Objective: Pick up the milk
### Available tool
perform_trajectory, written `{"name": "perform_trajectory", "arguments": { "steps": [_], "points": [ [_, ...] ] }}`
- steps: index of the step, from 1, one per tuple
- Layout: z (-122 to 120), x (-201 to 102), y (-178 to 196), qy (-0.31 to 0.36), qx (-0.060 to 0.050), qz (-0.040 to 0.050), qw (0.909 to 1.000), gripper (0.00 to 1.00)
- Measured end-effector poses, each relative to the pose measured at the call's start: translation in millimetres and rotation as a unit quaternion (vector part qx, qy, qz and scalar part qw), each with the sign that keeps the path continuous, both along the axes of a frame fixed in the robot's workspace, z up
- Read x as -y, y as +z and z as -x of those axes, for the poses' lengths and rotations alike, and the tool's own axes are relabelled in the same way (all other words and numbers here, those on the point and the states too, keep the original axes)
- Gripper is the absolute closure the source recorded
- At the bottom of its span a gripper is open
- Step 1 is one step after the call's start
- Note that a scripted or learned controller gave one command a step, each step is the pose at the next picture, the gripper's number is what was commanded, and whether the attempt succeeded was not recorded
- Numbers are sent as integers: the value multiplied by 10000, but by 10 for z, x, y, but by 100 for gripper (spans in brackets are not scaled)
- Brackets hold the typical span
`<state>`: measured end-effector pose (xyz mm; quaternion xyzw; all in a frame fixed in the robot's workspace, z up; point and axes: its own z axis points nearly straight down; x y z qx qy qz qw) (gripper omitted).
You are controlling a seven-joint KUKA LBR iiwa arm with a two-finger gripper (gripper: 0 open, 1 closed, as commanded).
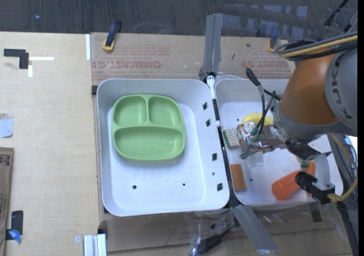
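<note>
While the gripper hangs in the right bin, finger state unclear, the milk sits just left.

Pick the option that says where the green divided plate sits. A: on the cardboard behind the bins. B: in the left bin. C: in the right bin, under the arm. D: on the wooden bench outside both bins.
B: the green divided plate lies on the floor of the left bin, while the arm reaches over the right bin.
</note>
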<state>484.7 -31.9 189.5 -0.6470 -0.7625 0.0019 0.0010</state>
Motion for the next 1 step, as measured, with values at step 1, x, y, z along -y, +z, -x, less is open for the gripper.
{"name": "perform_trajectory", "arguments": {
  "steps": [1],
  "points": [
    [-81, -11, -4, -766, -6, 7, 9971, 100]
  ]
}}
